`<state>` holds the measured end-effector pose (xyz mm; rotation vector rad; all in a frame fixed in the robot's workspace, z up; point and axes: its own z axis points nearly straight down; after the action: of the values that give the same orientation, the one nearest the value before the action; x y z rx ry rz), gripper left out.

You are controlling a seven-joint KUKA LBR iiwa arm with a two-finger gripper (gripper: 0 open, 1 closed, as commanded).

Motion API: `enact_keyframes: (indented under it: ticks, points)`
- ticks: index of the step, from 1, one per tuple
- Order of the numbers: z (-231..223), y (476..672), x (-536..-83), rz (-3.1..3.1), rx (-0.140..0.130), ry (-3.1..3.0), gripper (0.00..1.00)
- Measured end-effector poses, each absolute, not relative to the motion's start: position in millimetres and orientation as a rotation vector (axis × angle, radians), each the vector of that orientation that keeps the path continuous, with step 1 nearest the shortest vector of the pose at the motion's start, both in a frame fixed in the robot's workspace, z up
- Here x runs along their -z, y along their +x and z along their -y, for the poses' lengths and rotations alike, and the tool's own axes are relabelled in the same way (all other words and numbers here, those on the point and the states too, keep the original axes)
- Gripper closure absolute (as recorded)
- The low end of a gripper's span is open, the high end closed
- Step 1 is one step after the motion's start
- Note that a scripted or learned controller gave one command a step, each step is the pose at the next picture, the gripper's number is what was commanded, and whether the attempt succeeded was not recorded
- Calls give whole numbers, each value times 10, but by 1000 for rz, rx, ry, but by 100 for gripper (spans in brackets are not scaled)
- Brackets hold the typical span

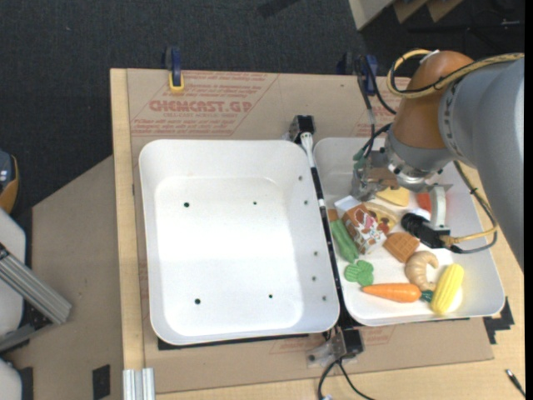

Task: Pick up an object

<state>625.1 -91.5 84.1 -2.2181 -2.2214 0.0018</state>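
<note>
nearest the lens, at the 6 o'clock edge of the desk (250, 365), a black clamp (346, 342) with trailing cables sits where the two bins meet. above it the left white bin (158, 223) lies at 9 o'clock, showing only small dark holes in its floor. the right white bin (483, 294) at 3 o'clock carries the toy food: an orange carrot (391, 292) lying along its 6 o'clock side, a yellow corn cob (448, 287) just beside the carrot's 3 o'clock end, a tan mushroom (420, 267) touching the corn at its 10 o'clock, a green leafy piece (359, 272) at the carrot's 10 o'clock, and a long green vegetable (341, 238) running by the bin's 9 o'clock wall. a red and white printed packet (364, 227) lies just beside that green vegetable, with a brown waffle-like piece (400, 246) at its 4 o'clock and a pale yellow wedge (393, 197) at its 1 o'clock. the grey arm (487, 111) with its orange band (425, 107) reaches in from 2 o'clock, and the tool (379, 177) hangs low over the bin's 11 o'clock part, near the yellow wedge and the packet; i cannot tell how far it is parted or whether it has hold of anything. a blue clamp (174, 67) grips the cardboard sheet (208, 102) at 12 o'clock.
</note>
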Motion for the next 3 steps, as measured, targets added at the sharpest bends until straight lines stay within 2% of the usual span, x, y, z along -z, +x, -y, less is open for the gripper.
enact_keyframes:
  ticks: [1, 2, 3]
  points:
    - [1039, 6424, -851, 2225, 2, -2223, 100]
    - [1032, 6425, -961, 2227, 4, -2223, 100]
    - [1000, 5940, -847, 2218, -3, -2220, 100]
